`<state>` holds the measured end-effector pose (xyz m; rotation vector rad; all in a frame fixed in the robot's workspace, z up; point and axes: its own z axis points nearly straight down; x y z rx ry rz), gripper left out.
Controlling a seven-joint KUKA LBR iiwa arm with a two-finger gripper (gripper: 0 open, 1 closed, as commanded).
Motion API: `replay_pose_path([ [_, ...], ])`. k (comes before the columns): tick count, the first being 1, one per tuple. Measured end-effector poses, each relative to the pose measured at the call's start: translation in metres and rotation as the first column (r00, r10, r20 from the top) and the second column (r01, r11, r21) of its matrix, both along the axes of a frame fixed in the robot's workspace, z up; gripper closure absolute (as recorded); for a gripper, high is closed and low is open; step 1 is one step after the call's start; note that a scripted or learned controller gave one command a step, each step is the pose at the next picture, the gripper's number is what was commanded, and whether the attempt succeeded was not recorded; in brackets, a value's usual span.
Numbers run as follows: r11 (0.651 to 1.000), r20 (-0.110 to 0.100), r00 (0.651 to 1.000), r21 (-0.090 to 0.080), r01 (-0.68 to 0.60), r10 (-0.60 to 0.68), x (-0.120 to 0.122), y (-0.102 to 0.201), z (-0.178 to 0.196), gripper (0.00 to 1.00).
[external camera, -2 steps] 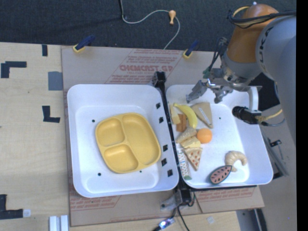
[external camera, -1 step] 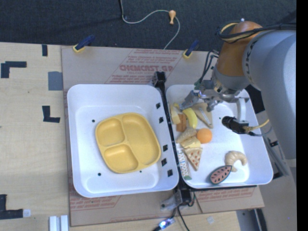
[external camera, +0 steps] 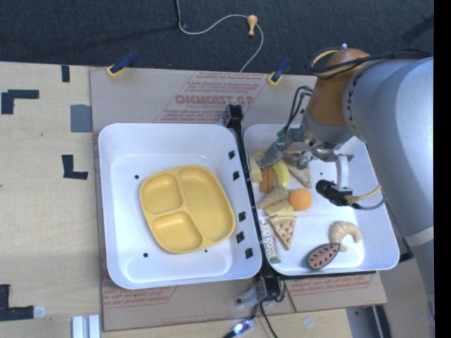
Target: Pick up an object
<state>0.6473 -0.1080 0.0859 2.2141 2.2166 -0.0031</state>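
Over rt white bin (external camera: 377, 238), gripper (external camera: 276, 155) above smooth plastic food toys (external camera: 282, 189), finger state can't tell.

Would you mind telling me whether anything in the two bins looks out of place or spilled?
Nothing looks spilled or damaged. The yellow three-compartment plastic plate lies flat in the left white bin; the toy foods lie crowded along the right white bin's left side.

Toy food pile (external camera: 285, 203) in right bin (external camera: 366, 259)

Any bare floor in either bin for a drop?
Left bin: white floor all around the yellow tray, widest along the near edge. Right bin: crowded at its left side, under the claw; bare patch between the orange ball and the right rim.
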Motion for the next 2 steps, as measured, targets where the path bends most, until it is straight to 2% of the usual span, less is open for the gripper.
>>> replay_pose_path([
  [1, 1.000, 0.006, 1.000, 0.002, -0.001, 0.001, 0.002, 0.001, 0.015, 1.00],
  [2, 1.000, -0.001, 1.000, 0.008, -0.001, 0.001, 0.005, 0.005, 0.077, 1.00],
])
